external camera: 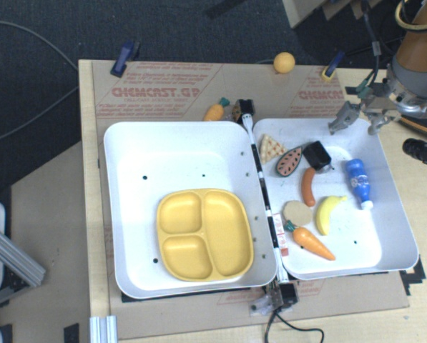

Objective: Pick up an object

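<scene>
Two grey fingers of the gripper splay apart over the far right corner of the right bin, one tip pointing left and the other at the bin's far rim; nothing sits between them, so the gripper is spread wide and holds nothing. It appears to hang just above the rim rather than touching it, though the slant of the camera makes that hard to judge. Above it the arm shows its orange band.

Nearest the gripper among the objects lies a small black block, with a blue bottle to its right. Left of the block are a brown seed-speckled piece and a waffle wedge. Toward the near side lie a sausage, a banana, a beige disc and a carrot, the carrot just beside the disc.

A yellow divided plate sits in the left bin. Both bins rest on a cardboard sheet printed with red letters and held by blue clips. An orange ball sits at the sheet's far edge, and a small orange toy lies behind the bins. Dark carpet surrounds the bench.
</scene>
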{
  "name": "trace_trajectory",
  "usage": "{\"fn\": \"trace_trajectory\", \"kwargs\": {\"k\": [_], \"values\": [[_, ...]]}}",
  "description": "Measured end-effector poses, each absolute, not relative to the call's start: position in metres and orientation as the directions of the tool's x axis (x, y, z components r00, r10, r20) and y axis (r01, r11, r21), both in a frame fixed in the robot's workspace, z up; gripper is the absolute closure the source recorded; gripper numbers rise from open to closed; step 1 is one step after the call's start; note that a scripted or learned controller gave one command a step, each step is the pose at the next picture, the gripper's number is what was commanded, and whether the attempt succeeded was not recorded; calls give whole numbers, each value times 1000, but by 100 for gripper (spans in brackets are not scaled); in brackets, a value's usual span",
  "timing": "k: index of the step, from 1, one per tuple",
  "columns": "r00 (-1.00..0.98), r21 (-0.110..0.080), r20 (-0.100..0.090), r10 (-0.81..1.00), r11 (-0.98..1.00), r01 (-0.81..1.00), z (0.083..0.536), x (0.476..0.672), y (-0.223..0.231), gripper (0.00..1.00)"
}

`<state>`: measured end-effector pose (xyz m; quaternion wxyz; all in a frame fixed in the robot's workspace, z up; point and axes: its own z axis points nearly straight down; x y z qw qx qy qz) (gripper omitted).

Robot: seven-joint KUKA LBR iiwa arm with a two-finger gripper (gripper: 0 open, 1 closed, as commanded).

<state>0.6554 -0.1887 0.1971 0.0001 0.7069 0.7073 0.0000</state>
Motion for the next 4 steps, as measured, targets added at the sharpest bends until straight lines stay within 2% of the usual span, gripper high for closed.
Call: {"fn": "trace_trajectory", "kwargs": {"k": [1, 2, 3, 4], "values": [[-1, -1, 1, 1000, 1, 1000, 84, 633, -158, 0], [-1, -2, 1, 1000, 1, 1000, 84, 574, -107, 0], [1, -2, 1, 1000, -1, 1000, 84, 551, -110, 0], [0, -2, 2, 1000, 0, 1000, 84, 537, -94, 0]]}}
